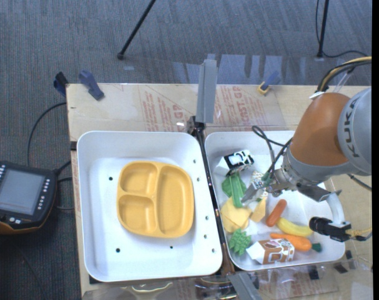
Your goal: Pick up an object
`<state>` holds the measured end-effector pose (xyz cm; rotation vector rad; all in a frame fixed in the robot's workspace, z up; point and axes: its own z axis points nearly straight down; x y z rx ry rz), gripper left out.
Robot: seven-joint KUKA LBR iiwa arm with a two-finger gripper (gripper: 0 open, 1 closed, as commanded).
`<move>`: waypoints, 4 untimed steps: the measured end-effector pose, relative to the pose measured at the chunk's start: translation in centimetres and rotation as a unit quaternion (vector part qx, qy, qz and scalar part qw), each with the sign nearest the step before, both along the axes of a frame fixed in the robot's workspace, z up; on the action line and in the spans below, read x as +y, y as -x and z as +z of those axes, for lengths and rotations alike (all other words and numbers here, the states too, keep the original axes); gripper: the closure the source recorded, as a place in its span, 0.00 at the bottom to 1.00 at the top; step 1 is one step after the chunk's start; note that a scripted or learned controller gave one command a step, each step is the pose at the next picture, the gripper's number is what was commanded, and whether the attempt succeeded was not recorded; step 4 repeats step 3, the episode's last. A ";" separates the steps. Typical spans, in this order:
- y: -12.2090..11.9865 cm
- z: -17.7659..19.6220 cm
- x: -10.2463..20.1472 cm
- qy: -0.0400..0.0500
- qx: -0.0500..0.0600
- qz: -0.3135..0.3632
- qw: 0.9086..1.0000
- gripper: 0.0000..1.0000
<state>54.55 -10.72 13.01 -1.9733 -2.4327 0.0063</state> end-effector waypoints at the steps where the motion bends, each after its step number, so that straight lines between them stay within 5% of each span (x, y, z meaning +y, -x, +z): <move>1: -3.5 -3.6 -0.1 0.001 -0.009 -0.045 0.999 0.00; 2: -3.7 -2.5 -0.3 0.002 -0.011 -0.047 0.999 1.00; 3: -5.0 10.2 6.0 0.001 -0.007 -0.017 1.000 1.00; 4: -5.0 10.2 6.0 0.001 -0.007 -0.017 1.000 1.00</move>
